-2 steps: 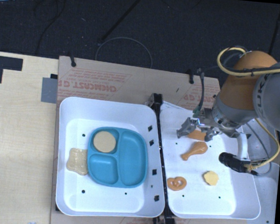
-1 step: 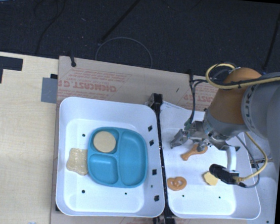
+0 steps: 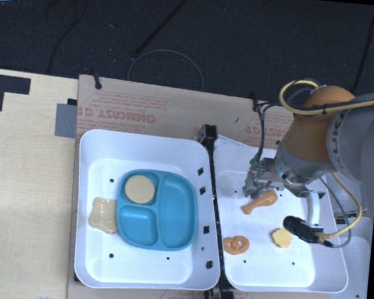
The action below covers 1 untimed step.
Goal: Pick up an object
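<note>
Orange drumstick toy [image 3: 261, 202] lay under the gripper [image 3: 261, 180], whose opening I couldn't tell; it needed centring across the shaft.

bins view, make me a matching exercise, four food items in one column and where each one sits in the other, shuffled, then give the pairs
Items:
1. round tan cookie
2. pretzel
3. drumstick
4. pale bread slice

Places:
A. right bin, near its front left, close to the divider
B. left bin floor, against the blue tray's left edge
C. upper-left compartment of the blue tray
D. right bin, just below the gripper

Pairs: 1-C, 2-A, 3-D, 4-B
</note>
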Motion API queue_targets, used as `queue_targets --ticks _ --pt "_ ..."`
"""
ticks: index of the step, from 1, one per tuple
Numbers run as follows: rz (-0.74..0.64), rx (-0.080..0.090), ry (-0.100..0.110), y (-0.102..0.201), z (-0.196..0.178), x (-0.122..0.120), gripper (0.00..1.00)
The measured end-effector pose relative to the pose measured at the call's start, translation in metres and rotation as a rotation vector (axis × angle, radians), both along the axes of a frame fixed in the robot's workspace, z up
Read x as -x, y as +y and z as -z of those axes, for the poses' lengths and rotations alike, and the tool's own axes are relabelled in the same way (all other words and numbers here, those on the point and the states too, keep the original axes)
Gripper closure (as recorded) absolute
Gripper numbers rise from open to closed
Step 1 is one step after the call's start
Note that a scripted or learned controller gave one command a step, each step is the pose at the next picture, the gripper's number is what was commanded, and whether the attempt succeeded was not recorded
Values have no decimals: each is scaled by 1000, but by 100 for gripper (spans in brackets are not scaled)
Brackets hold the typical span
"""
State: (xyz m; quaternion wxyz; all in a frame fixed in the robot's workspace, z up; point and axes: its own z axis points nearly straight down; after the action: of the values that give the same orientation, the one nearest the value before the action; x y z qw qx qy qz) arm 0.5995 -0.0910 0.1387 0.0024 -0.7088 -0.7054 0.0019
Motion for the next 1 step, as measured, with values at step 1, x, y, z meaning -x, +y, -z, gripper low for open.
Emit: queue_targets --ticks 1 --pt "-5 1 -7 3 -62 0 100"
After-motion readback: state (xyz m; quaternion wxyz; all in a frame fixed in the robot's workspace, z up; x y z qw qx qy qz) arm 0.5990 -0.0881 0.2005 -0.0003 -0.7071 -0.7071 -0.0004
